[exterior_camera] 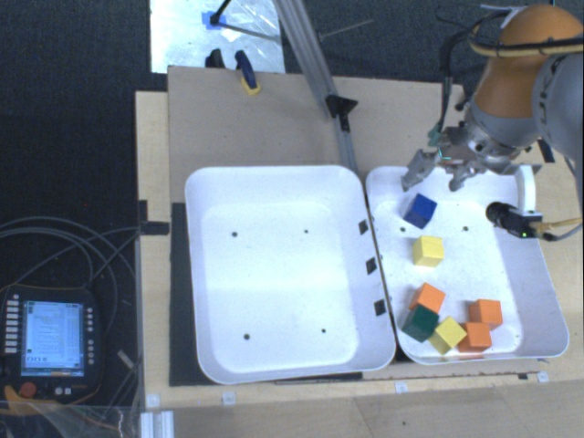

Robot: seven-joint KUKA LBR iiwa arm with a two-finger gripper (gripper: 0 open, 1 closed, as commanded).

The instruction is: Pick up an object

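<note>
We see the pincer (435, 180) spread open, gripping nothing. Blue cube (420, 211) just below it, tilted, corner toward us; no long axis.

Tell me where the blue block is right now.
The blue block lies in the right bin, near its far left corner. It is just below the gripper and just above a yellow block.
</note>
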